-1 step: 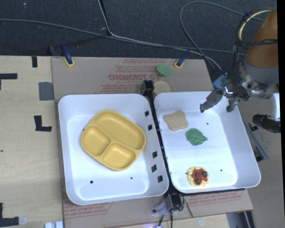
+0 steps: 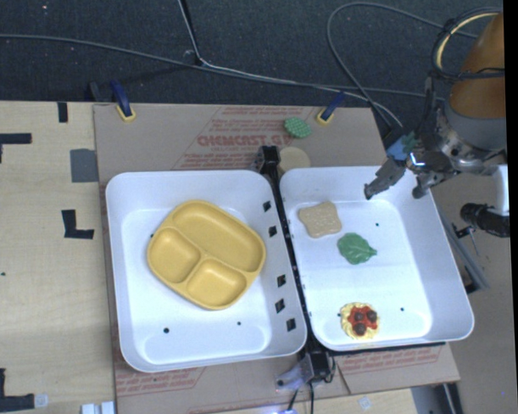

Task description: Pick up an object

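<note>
Three small things lie in the right bin (image 2: 431, 264): a tan toast-like piece (image 2: 319, 218) at its upper left, a green leafy piece (image 2: 356, 248) in the middle, and a yellow round piece with red and dark toppings (image 2: 359, 320) near the front. My gripper (image 2: 404, 182) hangs over the bin's far right corner, its two dark fingers spread apart with nothing between them. It stands well to the right of the tan piece and above the green one in the view.
The left bin (image 2: 129, 249) holds a yellow divided plate (image 2: 206, 253). A green ridged piece (image 2: 296, 126) and a pale disc (image 2: 293, 156) lie on the cardboard behind the bins. Black clips run along the divider (image 2: 281, 243) between the bins. Cables cross the dark back area.
</note>
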